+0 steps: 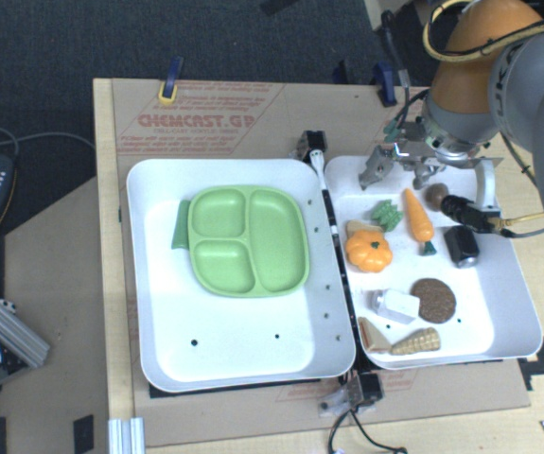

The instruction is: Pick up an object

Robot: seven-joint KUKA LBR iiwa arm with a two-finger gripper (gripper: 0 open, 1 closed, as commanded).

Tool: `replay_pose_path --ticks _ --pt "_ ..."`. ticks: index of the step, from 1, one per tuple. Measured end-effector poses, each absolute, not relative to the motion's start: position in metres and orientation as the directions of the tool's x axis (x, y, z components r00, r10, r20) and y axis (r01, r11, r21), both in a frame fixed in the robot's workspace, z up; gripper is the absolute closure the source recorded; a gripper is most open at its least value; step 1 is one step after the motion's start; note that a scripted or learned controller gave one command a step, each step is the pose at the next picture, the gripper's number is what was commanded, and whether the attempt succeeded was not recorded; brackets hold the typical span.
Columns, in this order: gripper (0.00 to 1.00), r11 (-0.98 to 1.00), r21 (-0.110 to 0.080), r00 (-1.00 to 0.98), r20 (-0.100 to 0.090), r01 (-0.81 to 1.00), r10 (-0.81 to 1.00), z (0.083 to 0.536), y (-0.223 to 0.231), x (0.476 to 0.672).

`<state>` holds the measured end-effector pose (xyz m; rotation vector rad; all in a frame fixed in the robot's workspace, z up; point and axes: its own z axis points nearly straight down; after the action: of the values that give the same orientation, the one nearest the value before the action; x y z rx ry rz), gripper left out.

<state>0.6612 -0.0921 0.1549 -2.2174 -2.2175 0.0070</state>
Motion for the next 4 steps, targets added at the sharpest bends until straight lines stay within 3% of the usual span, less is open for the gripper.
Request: replay_pose_path --ticks 2,3,4 --pt "0.00 0.000 -0.004 0.000 0.000 1.000 1.000 0.083 -0.097 0.661" --pt "1.00 0.000 0.000 0.000 0.000 1.000 1.000 0.096 -0.097 0.663" --pt "1.00 -0.001 0.005 0.001 -0.001 1.000 1.000 0.159 -0.099 0.659"
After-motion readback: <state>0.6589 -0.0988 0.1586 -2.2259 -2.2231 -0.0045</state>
